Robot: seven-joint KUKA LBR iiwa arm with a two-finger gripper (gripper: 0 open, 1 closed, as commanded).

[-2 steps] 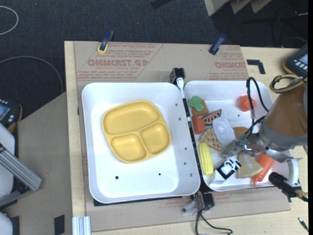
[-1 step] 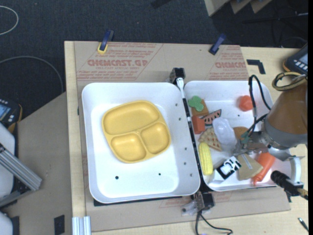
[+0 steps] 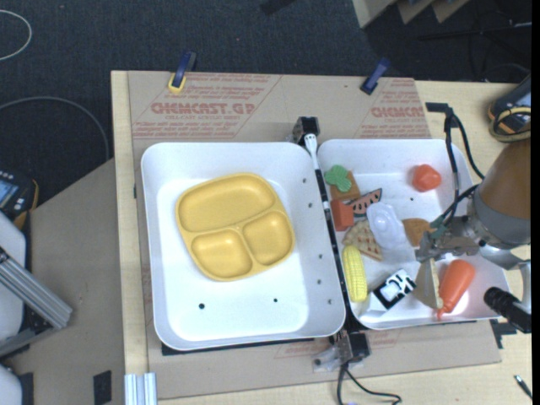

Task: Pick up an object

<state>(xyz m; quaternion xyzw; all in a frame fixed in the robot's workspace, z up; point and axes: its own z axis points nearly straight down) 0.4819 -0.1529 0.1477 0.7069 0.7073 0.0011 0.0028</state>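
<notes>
You are looking down on a worktop (image 3: 253, 99) lined with printed cardboard, where the left white bin (image 3: 160, 226) carries a yellow three-compartment plate (image 3: 234, 224). A yellow clamp (image 3: 180, 74) and a blue clamp (image 3: 374, 76) grip the cardboard's far edge, well apart. Dark carpet (image 3: 101, 24) surrounds the worktop, with a pale cable (image 3: 13, 34) looped at your upper left.

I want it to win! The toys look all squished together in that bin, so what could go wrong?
The gripper is down among crowded toys in the right bin. It might nudge the carrot or the clear plastic piece aside instead of gripping. It may also catch two toys together, or close on nothing, since everything lies so tightly packed.
</notes>
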